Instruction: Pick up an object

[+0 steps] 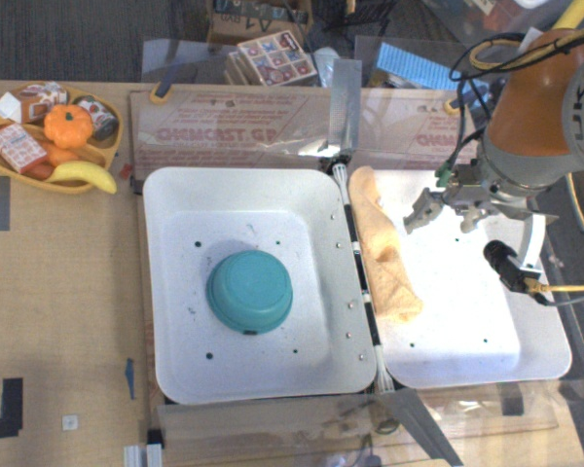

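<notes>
Fingers (446,214) spread, empty, over right bin (467,358), near cloth (384,261).

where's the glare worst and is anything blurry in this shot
Camera view: glare washes out the right bin floor, bleaching detail beside the tan cloth; the left bin is more evenly lit, with the teal bowl sharp; the gripper looks slightly soft.

bench (58,290) | two white bins (165,261) | fruit bowl (0,154) far-left corner

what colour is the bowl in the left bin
Teal; the upturned bowl shows best in the camera view.
</notes>
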Robot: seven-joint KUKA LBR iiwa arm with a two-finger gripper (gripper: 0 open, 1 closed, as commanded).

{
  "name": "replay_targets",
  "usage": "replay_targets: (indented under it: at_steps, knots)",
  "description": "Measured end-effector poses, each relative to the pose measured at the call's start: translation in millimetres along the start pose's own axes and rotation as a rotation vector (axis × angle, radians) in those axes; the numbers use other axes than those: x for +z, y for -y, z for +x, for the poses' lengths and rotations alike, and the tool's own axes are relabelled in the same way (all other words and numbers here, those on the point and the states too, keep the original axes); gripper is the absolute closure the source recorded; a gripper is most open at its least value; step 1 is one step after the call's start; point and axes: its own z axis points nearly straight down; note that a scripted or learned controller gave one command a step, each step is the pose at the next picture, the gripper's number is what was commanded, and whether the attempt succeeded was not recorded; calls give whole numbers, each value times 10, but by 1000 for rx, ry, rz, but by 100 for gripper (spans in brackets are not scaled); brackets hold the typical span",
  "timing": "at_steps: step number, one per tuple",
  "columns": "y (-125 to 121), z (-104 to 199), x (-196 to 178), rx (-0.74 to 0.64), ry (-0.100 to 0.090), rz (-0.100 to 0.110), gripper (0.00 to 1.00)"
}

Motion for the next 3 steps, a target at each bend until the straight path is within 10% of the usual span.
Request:
replay_targets:
  at_steps: [1, 2, 3]
  knots:
    - [-119, -63, 1108, -104, 1, -9, 0]
    - [-100, -602, 536, -78, 2, -3, 0]
    - [-776, -75, 1130, -88, 3, -8, 0]
